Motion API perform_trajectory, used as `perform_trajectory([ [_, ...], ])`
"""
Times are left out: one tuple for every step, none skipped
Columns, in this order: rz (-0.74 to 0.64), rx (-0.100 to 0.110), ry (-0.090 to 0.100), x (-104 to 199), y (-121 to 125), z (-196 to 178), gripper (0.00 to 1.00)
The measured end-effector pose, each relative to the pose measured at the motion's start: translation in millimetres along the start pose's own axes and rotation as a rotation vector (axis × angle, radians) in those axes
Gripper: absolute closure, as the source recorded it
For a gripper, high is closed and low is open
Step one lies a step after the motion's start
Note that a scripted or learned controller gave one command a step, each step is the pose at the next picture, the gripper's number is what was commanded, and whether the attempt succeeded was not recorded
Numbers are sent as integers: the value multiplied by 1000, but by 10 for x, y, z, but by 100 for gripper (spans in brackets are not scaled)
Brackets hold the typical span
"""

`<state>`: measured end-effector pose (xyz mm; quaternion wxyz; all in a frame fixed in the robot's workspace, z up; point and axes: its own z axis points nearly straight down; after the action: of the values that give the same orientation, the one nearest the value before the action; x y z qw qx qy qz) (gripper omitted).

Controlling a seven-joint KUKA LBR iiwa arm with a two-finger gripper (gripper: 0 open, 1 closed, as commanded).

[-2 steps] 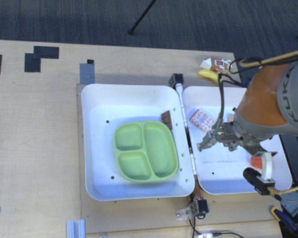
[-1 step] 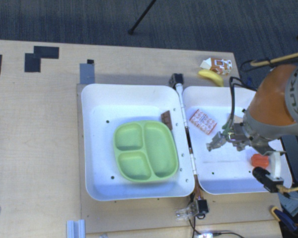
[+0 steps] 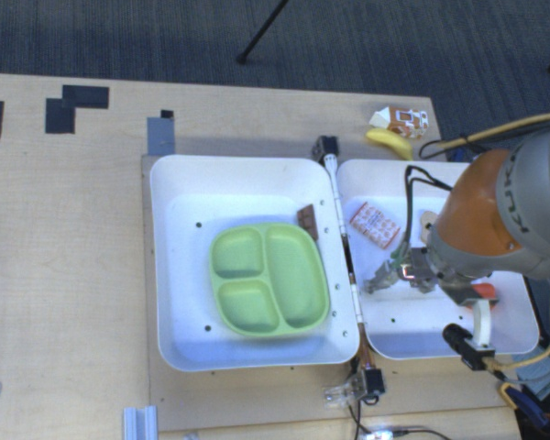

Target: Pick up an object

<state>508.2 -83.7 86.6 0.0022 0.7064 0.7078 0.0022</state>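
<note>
My gripper hangs low over the left part of the right bin, just beside the divider between the bins. A flat packet with a red pattern lies on the bin floor a little behind it, apart from it. A small red object peeks out from under the arm on the right. In the left bin lies a green divided plate, with a small brown piece at its far right corner. I see nothing held at the gripper.
A yellow banana and a small printed packet lie on the bench behind the right bin. The grey and orange arm covers the right bin's right half. The raised divider runs between the bins.
</note>
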Motion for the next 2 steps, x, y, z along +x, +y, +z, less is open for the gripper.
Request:
perform_trajectory([
  [-1,-5,0,3,20,-115,100],
  [-4,2,0,30,25,-983,100],
])
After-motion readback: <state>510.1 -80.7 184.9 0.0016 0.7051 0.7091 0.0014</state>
